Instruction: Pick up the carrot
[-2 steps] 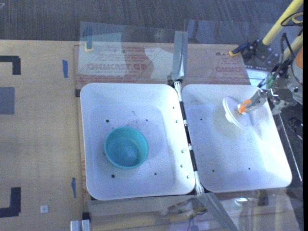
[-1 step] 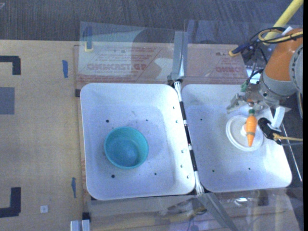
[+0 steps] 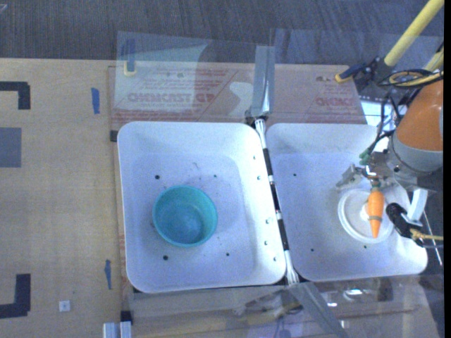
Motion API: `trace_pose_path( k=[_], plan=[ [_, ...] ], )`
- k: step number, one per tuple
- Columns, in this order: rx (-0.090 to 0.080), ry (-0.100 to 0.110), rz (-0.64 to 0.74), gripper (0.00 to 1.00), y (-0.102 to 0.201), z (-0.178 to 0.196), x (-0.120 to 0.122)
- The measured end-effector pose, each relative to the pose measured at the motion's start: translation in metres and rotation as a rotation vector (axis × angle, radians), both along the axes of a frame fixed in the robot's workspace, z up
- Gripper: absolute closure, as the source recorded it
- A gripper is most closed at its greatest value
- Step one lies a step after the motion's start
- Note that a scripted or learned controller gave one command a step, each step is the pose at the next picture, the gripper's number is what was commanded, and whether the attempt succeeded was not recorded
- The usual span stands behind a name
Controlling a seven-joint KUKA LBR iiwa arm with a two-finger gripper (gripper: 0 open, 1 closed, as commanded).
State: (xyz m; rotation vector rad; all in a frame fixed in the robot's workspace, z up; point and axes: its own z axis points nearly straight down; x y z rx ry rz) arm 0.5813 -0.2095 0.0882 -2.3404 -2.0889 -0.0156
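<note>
In bins: one carrot [image 3: 375,213], one bowl [image 3: 184,216]

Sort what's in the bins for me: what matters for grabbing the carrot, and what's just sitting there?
In play:
carrot, lying on the white plate in the right bin
gripper, at the carrot's top end

Just lying about:
teal bowl in the left bin
</note>
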Motion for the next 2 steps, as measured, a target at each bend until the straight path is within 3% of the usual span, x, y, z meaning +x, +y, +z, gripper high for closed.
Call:
trace_pose_path(
  k=[1,2],
  plan=[
    [-0.002,0.0,0.028,0.0,0.0,0.0,-0.067],
    [-0.009,-0.015,0.027,1.0,-0.002,0.012,-0.063]
  ],
)
